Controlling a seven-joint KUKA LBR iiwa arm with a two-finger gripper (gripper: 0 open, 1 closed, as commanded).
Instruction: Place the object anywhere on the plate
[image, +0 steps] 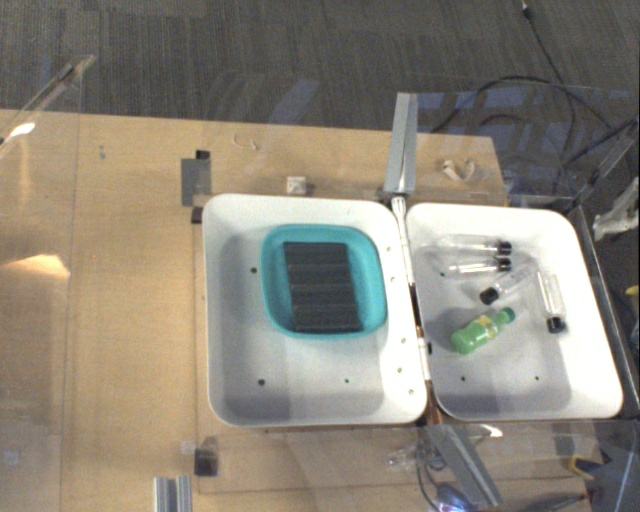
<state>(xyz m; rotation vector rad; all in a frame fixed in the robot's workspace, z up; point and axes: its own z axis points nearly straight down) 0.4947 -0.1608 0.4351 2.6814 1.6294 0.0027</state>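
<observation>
A teal plate with rounded corners sits in the upper middle of the left white bin. A dark, ridged rectangular object lies flat on the plate and covers most of its middle. Its long side runs from the far rim to the near rim, and teal shows all around it.
The right white bin holds a small green bottle lying on its side and several clear vials with black caps. A metal post stands behind the seam between the bins. Cables run at the far right.
</observation>
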